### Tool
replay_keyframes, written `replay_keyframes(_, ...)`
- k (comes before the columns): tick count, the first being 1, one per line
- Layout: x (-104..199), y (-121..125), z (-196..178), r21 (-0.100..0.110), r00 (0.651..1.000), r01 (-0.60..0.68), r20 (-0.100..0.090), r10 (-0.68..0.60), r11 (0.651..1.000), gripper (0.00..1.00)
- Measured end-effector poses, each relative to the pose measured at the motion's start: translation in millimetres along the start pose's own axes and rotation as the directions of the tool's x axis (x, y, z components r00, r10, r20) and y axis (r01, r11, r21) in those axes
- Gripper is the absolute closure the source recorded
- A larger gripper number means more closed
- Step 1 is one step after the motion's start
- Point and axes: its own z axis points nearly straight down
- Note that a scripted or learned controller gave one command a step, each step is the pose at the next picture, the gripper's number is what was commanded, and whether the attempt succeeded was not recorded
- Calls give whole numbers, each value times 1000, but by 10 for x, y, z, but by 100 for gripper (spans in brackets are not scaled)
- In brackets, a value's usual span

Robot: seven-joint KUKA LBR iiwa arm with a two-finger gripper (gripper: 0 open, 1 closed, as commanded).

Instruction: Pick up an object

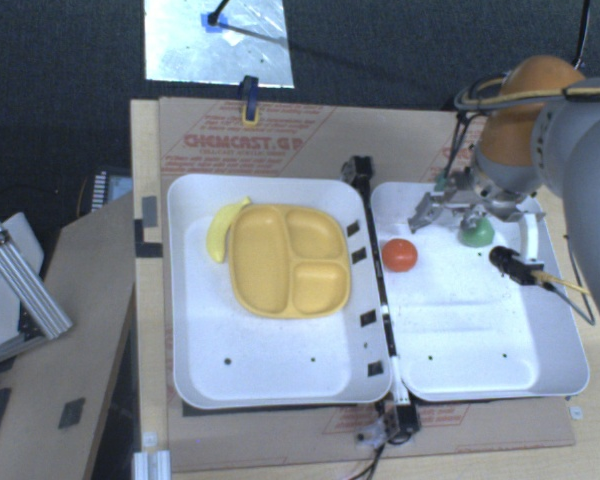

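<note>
Right bin (480, 368) front bare; fingers (458, 211) hang at its back, can't tell if open. Green ball (475, 233) just beside them, tomato (399, 255) further left. Approach step; next: descend, close on ball.

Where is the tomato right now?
The tomato lies in the right bin near its left wall, left of the green object and the gripper.

camera: fixed overhead | slanted down | spans both bins (280, 393) | mid-distance
</note>
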Motion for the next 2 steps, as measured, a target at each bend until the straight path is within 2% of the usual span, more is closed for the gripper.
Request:
replay_keyframes(1,-3,16,-137,-6,1000,0,1,0,1000,100)
replay_keyframes(2,-16,13,-791,-11,1000,0,2,0,1000,100)
